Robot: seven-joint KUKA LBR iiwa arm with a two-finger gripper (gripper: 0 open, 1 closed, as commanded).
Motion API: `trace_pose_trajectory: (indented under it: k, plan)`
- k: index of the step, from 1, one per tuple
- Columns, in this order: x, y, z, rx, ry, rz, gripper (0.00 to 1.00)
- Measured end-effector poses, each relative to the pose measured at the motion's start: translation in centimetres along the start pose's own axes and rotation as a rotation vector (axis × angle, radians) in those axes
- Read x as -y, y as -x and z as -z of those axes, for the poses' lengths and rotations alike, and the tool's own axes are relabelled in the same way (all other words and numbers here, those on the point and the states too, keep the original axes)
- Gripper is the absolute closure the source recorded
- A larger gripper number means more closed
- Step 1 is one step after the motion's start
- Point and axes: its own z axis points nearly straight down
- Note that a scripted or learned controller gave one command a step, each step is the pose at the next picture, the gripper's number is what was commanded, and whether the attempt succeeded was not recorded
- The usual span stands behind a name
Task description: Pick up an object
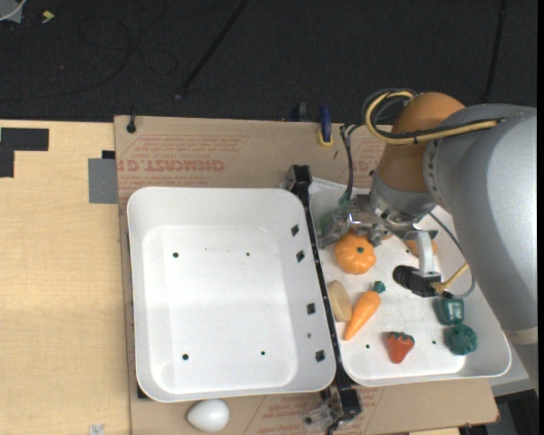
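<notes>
The gripper (363, 227) hovers just above the orange pumpkin (355, 254), and it should descend centred over it before closing.

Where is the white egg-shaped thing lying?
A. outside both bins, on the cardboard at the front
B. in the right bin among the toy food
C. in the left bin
A: the white egg-shaped object rests on the brown cardboard sheet, just below the left white bin's front rim.

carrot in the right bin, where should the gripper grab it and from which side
Grip the carrot across its thicker upper half, coming straight down from above. It lies flat and slanted, green top up-right and tip down-left, so the fingers would likely best close across its width. A pale piece sits close on its left.
</notes>
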Motion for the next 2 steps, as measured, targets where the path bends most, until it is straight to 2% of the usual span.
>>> trace_pose_trajectory:
  k: [1, 2]
  plan:
    - [0.4, 0.1, 0.9, -0.001, -0.009, 0.000, 1.00]
    - [5.8, -5.2, 10.4, -0.002, -0.002, -0.003, 1.00]
